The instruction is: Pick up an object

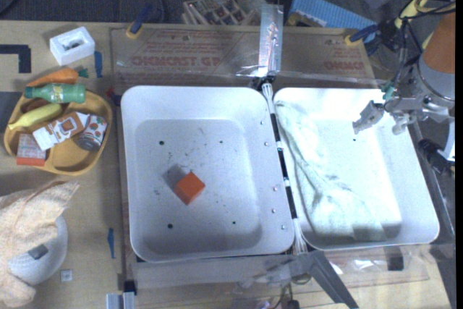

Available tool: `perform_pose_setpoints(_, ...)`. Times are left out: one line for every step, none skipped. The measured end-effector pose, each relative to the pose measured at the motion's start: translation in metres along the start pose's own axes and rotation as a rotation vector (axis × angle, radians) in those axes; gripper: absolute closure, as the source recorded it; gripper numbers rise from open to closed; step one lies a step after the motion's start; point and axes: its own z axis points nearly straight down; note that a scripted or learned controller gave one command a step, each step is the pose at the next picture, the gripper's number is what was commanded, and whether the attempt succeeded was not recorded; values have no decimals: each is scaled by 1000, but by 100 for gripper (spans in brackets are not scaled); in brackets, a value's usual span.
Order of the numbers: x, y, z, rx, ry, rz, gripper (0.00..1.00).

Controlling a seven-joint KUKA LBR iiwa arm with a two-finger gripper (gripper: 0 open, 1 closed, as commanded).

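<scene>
- The bench (43, 36) spans the whole scene, tan wood, with a clear plastic sheet (195, 58) lying along its far side behind the bins.
- The left bin (145, 112) is shallow and white, its floor speckled with dark flecks.
- The right bin (412, 177) sits just beside it, the two rims touching along the middle; a white cloth (318, 170) lies crumpled along its left side and down to its near edge.
- The arm (441, 47) comes in from the right, its orange band showing at the far right edge.
- A pale orange cloth (29, 217) lies on the bench at the near left corner.
- A yellow bowl (79, 166) rests left of the left bin, holding a green bottle (58, 92), a banana (32, 116) and small packets.
- The gripper (382, 118) hangs over the far right part of the right bin, above bare floor; its two fingers stand apart with nothing between them.
- A small white box (72, 45) sits on the bench at the far left.
- The orange block (191, 187) lies on the floor of the left bin, near its middle and a little toward the near left, well apart from the gripper, with a grey shadow just at its far left.
</scene>
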Motion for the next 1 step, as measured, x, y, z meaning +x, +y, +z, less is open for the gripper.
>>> perform_pose_setpoints(170,6,19,2,0,131,0)
